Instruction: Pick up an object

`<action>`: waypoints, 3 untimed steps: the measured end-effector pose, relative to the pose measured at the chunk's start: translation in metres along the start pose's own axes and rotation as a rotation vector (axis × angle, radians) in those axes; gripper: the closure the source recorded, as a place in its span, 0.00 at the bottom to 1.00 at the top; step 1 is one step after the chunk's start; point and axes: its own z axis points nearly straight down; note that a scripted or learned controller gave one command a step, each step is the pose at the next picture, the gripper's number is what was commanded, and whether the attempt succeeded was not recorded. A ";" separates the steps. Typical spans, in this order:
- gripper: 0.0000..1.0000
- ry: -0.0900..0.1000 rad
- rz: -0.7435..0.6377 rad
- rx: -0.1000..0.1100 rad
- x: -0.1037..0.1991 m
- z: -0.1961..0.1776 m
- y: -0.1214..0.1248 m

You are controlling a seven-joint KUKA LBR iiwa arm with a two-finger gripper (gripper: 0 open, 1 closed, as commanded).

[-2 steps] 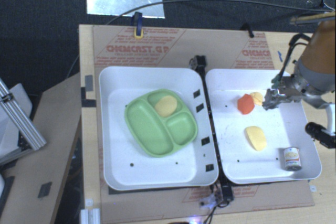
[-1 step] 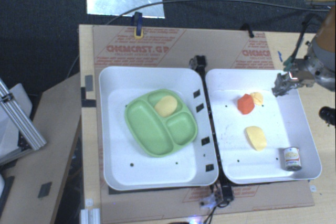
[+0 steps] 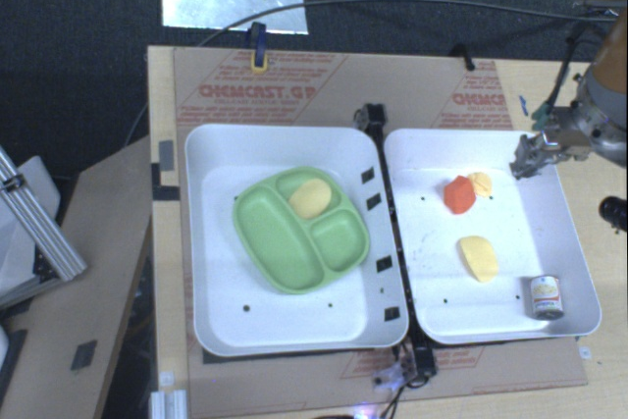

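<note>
In the right bin (image 3: pixel 579 240) lie a red-orange object (image 3: pixel 458 195) with a small yellow piece (image 3: pixel 480 182) touching its right side, a pale yellow object (image 3: pixel 479 258) lower down, and a small can (image 3: pixel 546 296) near the front right corner. My gripper (image 3: pixel 527 160) hangs at the bin's upper right, to the right of the red-orange object and apart from it, with nothing visible between its fingers. A green divided plate (image 3: pixel 285 250) in the left bin (image 3: pixel 211 211) carries a yellow object (image 3: pixel 311 198) in its top compartment.
The two bins meet at a dark central divider (image 3: pixel 390 231) with clips. A cardboard sheet (image 3: pixel 294 88) lies under the bins. A metal frame (image 3: pixel 39 221) stands at the far left. A cable (image 3: pixel 442 7) arcs across the back.
</note>
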 end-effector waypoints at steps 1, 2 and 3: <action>1.00 0.001 -0.002 0.002 0.049 0.023 0.014; 1.00 0.002 -0.004 0.002 0.100 0.030 0.021; 1.00 0.003 -0.005 0.001 0.158 0.037 0.041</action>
